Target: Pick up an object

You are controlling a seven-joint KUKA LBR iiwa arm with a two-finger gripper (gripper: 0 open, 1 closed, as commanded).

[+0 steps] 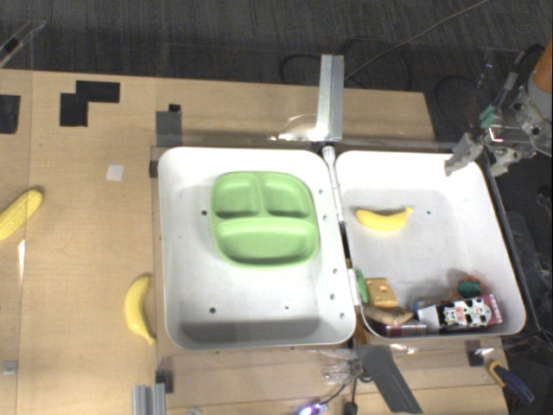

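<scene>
A robotics lab: a plywood bench carries two white bins clamped to aluminium rails, black tape marks and toy fruit, with cables trailing over dark carpet behind.

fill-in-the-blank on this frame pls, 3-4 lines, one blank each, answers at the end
1. The green divided tray lies in the ____ bin.
2. In the right bin, the lone fruit is a yellow ____.
3. On the bench outside the bins lie a banana and an ear of ____.
4. The gripper is at the right bin's far ____ corner.

Answers: left; banana; corn; right
</scene>
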